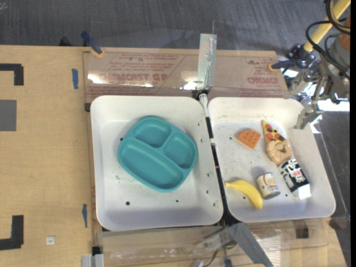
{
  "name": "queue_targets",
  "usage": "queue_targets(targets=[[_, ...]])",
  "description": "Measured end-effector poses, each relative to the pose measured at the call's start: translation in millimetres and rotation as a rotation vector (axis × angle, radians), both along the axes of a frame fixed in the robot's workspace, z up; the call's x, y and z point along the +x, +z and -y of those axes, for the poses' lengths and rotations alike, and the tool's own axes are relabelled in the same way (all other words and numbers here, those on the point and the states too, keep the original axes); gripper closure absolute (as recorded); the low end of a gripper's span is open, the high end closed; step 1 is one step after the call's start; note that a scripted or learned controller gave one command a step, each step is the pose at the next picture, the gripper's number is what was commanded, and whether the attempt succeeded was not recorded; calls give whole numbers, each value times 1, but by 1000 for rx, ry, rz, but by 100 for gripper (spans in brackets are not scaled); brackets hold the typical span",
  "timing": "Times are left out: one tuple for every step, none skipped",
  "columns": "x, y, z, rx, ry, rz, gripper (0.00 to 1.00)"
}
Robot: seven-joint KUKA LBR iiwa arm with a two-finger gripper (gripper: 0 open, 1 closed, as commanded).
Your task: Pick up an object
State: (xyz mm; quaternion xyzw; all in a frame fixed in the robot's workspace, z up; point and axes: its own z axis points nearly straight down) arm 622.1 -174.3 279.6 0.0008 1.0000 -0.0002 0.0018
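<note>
While the small objects lie loose in the right bin (322,199), the hand (309,113) hangs above that bin's far right corner, touching none of them.

Whether its grip is open or closed cannot be told. Scattered there: a curved yellow banana (246,192), a ridged orange waffle piece (248,138), a pizza slice (276,145), a small can (268,185) and a black-and-white carton (294,177). Over in the left bin (105,166), a smooth teal divided plate (158,153) rests flat.
</note>
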Motion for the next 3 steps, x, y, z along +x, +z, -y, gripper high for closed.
queue_targets(targets=[[-68, -136, 34, 1, -679, -9, 0], [-28, -185, 50, 1, -694, 15, 0], [-23, -168, 50, 1, -690, 33, 100]])
